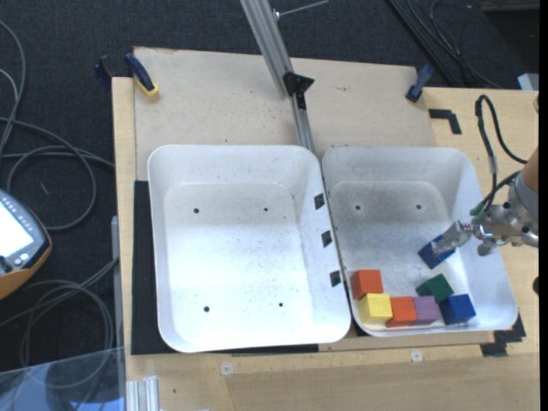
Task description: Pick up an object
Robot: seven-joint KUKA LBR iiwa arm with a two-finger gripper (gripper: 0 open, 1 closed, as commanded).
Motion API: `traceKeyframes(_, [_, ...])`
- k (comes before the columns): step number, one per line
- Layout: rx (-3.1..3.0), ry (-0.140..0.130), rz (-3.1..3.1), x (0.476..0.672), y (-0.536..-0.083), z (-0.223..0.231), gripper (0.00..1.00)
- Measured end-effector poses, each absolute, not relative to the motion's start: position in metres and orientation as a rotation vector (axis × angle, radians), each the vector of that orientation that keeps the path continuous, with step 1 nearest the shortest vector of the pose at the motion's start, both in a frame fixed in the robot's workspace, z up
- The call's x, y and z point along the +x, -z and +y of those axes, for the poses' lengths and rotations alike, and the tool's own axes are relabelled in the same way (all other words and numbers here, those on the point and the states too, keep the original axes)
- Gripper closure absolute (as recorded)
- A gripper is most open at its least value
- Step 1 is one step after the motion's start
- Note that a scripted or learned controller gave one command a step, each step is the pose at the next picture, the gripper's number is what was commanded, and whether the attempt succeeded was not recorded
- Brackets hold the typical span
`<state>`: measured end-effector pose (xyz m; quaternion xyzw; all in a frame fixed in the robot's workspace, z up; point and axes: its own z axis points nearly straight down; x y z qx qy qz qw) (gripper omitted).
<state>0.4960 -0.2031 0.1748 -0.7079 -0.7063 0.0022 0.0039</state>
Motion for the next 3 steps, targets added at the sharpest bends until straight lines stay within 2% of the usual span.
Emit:
traceKeyframes(1, [-2.216, -0.004, -2.217, 0.519, -0.095, -0.217, 0.0])
traceKeyframes(2, [-2.22, 0.003, -2.222, 0.521, -0.11, -0.217, 1.0])
traceKeyframes(3, [-2.216, 0.012, -2.236, 0.563, -0.188, -0.159, 1.0])
